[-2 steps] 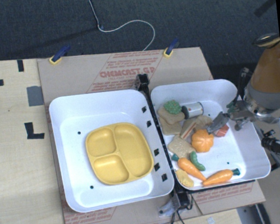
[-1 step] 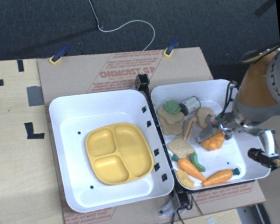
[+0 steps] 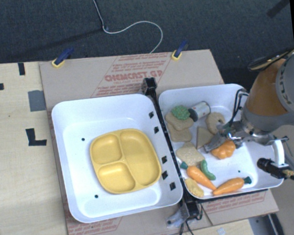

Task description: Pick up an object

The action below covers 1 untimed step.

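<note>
My gripper (image 3: 221,139) reaches in from the right and hangs low over the middle of the right bin (image 3: 239,90). A small orange toy fruit (image 3: 224,151) lies right under and against its tip. Whether it is held cannot be made out. Close by lie a grey wedge (image 3: 201,134), a beige round piece (image 3: 215,118), a green broccoli (image 3: 179,112) and a silver can (image 3: 200,109). Nearer the front are two carrots (image 3: 199,177) (image 3: 229,186) and a green pod (image 3: 208,169).
The left bin (image 3: 69,149) holds a yellow divided plate (image 3: 124,160). Tan bread-like pieces (image 3: 179,131) (image 3: 189,156) lie along the right bin's left wall. The arm's grey body (image 3: 272,105) covers the bin's right side. A white cable (image 3: 131,26) runs behind the bins.
</note>
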### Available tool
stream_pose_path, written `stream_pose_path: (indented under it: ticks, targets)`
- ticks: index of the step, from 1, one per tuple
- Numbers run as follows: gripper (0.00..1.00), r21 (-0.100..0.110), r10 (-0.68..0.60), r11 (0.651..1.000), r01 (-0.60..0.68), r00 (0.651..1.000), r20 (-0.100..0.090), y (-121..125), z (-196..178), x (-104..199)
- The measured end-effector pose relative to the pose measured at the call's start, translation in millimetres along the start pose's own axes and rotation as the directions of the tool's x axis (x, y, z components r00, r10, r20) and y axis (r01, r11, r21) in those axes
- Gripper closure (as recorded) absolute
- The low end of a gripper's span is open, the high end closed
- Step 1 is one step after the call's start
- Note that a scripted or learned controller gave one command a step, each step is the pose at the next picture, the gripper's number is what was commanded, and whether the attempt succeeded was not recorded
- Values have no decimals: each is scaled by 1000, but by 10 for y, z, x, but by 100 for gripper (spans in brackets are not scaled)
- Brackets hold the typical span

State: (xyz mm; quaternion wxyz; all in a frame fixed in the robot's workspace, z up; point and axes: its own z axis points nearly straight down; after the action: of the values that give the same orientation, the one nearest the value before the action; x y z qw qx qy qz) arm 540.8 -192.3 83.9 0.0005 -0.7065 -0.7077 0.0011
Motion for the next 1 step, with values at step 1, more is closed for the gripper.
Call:
stream_pose_path:
  ticks: [1]
  targets:
    - [100,-6,0,1000,0,1000,1,19,-126,-1]
